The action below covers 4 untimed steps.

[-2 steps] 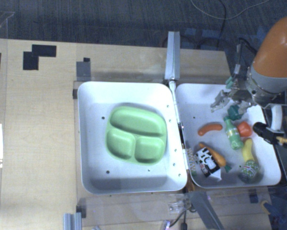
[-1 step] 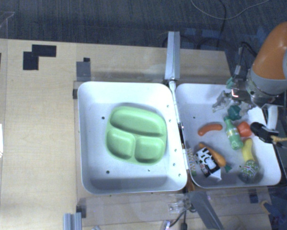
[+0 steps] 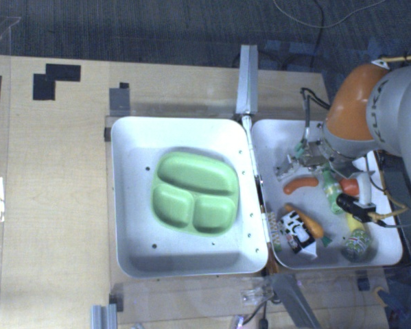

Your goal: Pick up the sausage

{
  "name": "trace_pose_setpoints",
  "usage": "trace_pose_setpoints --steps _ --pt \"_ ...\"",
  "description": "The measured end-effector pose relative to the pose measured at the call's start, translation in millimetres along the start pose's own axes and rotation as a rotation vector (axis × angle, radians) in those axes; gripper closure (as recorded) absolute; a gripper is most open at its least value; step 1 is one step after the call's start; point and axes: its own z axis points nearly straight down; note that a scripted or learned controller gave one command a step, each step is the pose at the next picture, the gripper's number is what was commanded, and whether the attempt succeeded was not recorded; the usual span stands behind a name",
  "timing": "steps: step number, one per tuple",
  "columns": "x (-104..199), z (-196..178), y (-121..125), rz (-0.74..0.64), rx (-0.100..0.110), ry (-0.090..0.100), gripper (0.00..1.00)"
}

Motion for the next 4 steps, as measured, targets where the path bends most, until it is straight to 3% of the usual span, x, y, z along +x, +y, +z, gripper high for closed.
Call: trace_pose_setpoints --steps 1,2,3,4 --pt "8.0 -0.1 -22.9 -0.006 -0.004 -0.002 0.00" --pt "9.4 -12.2 -20.2 -0.008 -0.010 0.000 1.00" --pt "9.5 -12.2 -20.3 -0.008 -0.010 0.000 0.00" --pt "24.5 -0.5 -58.6 0.041 -0.006 -0.002 0.00"
